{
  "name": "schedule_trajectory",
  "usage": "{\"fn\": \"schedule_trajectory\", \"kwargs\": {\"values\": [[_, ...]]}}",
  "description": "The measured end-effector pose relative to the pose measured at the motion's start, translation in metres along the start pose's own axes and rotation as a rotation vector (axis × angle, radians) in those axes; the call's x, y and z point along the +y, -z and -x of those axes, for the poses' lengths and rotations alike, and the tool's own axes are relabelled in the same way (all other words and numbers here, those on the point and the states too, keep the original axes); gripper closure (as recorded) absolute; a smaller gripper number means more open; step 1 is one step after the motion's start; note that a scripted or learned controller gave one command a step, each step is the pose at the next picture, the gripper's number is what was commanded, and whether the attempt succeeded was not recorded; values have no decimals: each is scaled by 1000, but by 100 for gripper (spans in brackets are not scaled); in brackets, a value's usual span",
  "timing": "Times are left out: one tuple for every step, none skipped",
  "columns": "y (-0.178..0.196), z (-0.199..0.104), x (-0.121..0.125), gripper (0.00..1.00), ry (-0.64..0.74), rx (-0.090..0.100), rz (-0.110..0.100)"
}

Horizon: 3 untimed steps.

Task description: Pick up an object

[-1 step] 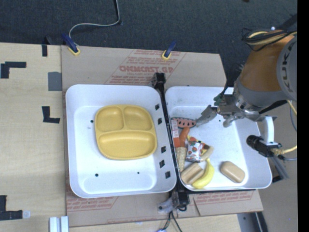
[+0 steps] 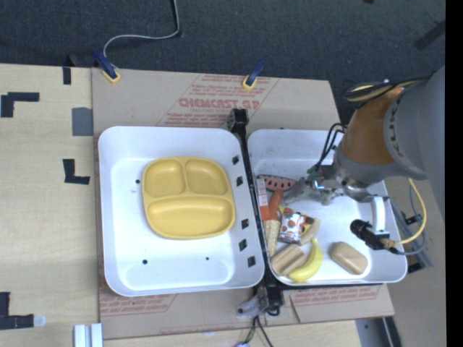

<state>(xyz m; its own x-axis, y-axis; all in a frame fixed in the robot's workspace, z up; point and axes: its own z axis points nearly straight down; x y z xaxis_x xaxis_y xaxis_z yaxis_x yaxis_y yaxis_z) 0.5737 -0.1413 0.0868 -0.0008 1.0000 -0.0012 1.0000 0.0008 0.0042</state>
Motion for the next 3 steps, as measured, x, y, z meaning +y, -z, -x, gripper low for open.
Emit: {"fn": "schedule_trajectory", "kwargs": {"values": [[0, -19, 23, 0, 0, -1, 0], [-2, -30, 92, 0, 4, 0, -21], [6, -28, 88, 100, 4, -3, -37]]}}
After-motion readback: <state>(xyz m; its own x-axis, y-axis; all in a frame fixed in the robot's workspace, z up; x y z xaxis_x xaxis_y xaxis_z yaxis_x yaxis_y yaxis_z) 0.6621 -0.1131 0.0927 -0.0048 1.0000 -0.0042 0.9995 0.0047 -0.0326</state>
